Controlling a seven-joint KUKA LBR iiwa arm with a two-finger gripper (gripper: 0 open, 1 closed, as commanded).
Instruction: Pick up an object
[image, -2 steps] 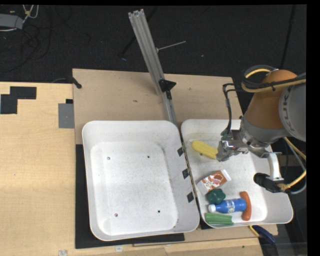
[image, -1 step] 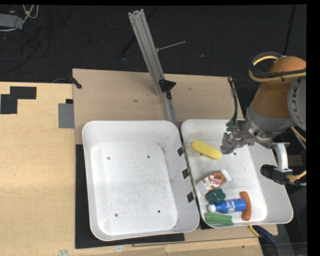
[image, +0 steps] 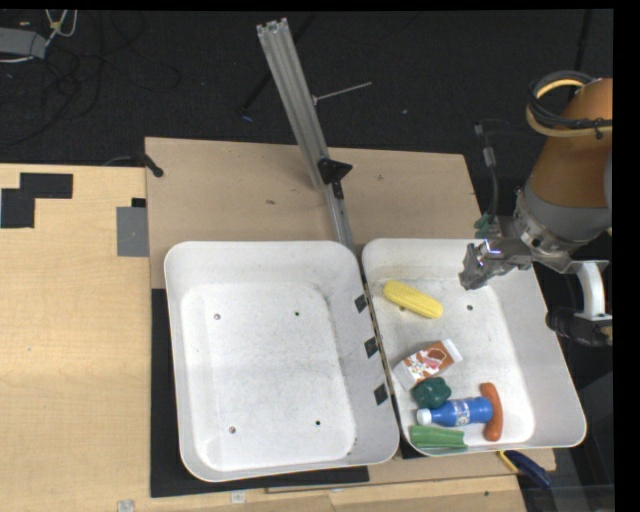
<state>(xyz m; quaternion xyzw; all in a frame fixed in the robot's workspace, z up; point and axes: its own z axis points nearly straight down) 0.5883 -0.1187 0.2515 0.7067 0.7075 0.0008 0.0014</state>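
Note:
The right bin (image: 540, 330) holds several objects. A yellow corn cob (image: 412, 299) lies near its upper left. Lower down sit a red-and-white packet (image: 430, 361), a dark green lump (image: 432, 391), a blue bottle (image: 458, 411), a red sausage (image: 490, 410) and a green pod (image: 437, 437). My gripper (image: 478, 270) hangs over the bin's upper right part, to the right of the corn and apart from it. Nothing shows between its fingers.
The left bin (image: 190, 300) lies beside the right one, with small black clips along the shared wall. A slanted metal rail (image: 300, 110) runs from the top down to the bins' junction. The arm's orange band (image: 580, 130) is at the right.

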